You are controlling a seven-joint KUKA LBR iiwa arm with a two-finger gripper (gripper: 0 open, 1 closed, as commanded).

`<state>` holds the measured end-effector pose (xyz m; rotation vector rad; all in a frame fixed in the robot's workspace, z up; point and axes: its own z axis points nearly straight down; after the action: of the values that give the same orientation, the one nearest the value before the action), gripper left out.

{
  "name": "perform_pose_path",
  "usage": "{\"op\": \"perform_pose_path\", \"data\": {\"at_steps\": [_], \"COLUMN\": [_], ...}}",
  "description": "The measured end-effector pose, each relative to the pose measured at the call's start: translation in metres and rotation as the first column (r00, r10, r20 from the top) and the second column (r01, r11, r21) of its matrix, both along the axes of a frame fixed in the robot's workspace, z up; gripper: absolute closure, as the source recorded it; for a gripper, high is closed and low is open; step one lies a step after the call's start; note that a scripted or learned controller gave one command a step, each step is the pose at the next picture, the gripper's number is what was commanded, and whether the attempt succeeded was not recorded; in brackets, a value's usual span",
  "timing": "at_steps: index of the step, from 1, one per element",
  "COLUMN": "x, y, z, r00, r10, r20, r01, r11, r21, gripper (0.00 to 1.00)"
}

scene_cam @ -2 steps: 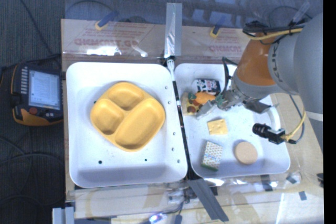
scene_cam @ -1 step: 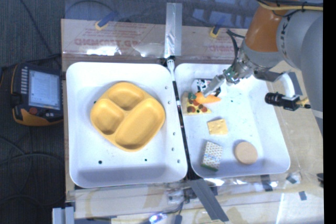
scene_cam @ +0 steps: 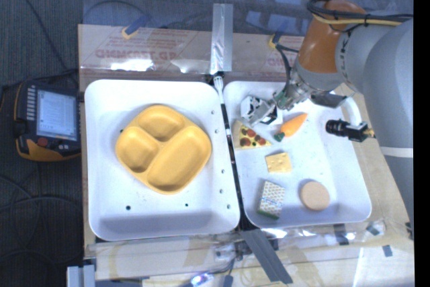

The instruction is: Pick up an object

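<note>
Camera view: the hand (scene_cam: 263, 111) is down in the right bin (scene_cam: 349, 178), at its far left corner. Whether it is spread or pinching, I cannot tell. The carrot (scene_cam: 293, 124) lies just to its right, long axis slanting up toward the arm. The pizza slice (scene_cam: 250, 137) sits just below the hand, nearest of all. My guess: one of those two gets picked.

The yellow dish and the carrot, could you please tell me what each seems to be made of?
The yellow dish looks like moulded plastic with a smooth, slightly glossy finish: even colour, rounded compartments, soft highlights. The carrot also looks like plastic, probably a toy: flat, uniform orange with a small green tip. Neither can be confirmed by look alone.
</note>
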<state>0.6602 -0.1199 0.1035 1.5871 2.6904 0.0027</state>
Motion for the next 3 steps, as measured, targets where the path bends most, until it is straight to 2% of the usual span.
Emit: {"op": "perform_pose_path", "data": {"at_steps": [1,2,3], "x": [-0.015,-0.015,-0.015], "y": [-0.027,-0.027,-0.089], "z": [0.087,0.087,-0.015], "r00": [0.999,0.999,0.995], "r10": [0.044,0.044,0.101], "r20": [-0.014,-0.016,-0.008], "r01": [-0.044,-0.044,-0.101], "r11": [0.999,0.999,0.995], "r21": [0.005,0.005,0.003], "gripper": [0.00,0.00,0.00]}}
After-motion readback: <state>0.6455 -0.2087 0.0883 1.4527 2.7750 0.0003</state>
